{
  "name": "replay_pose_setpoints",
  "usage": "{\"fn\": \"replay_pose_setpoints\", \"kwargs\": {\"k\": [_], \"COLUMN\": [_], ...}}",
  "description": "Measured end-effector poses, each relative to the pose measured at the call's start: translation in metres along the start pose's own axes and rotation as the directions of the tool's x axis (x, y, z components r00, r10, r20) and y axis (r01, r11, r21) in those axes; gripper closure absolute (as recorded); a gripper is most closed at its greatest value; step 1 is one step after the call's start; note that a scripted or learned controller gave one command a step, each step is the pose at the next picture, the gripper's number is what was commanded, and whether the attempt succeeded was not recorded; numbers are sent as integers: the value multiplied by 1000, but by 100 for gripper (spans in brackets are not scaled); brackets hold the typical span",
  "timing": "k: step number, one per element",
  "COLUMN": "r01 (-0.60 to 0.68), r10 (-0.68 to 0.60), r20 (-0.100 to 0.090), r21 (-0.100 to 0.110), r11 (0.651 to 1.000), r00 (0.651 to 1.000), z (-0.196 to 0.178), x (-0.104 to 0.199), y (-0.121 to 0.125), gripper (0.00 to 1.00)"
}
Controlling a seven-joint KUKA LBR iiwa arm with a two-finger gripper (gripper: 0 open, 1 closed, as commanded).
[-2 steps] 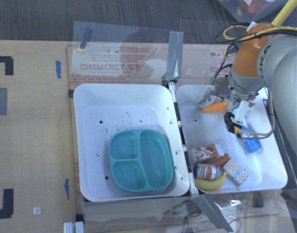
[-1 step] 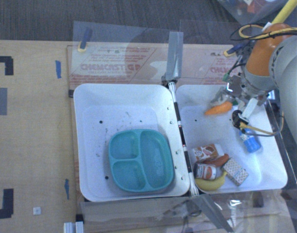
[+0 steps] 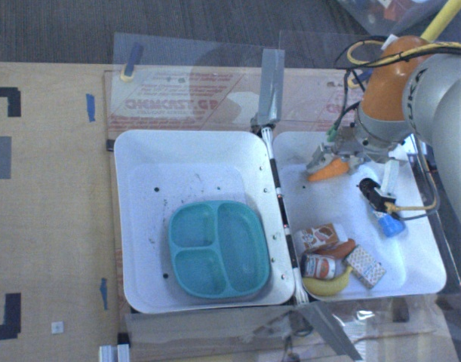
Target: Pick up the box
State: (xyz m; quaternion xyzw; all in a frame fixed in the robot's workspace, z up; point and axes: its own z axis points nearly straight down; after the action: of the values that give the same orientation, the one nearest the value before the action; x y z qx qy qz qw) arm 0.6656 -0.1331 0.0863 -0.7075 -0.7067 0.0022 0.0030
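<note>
Near edge of right bin: banana, can lying on its side, patterned box just right of it, long axis diagonal, running upper-left to lower-right, flat on bin floor. Brown-and-white carton just behind the can. Left bin holds teal divided plate toward its near right corner. Farther back in right bin, gripper down at an orange carrot-shaped item; touching or beside it, finger spread not readable, grasp cannot be judged. Well apart from the box.
</note>
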Motion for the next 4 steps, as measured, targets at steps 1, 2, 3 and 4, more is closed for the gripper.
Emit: {"fn": "replay_pose_setpoints", "kwargs": {"k": [1,2,3,4], "r01": [-5,-8,24,-145], "r10": [5,8,-24,145], "r20": [1,2,3,-1], "r21": [0,-4,-12,-5], "r11": [1000,1000,1000,989], "r00": [1000,1000,1000,990], "z": [-11,-22,-116,-74], "x": [-2,-4,29,11], "y": [0,1,1,-60], "gripper": [100,100,100,100]}}
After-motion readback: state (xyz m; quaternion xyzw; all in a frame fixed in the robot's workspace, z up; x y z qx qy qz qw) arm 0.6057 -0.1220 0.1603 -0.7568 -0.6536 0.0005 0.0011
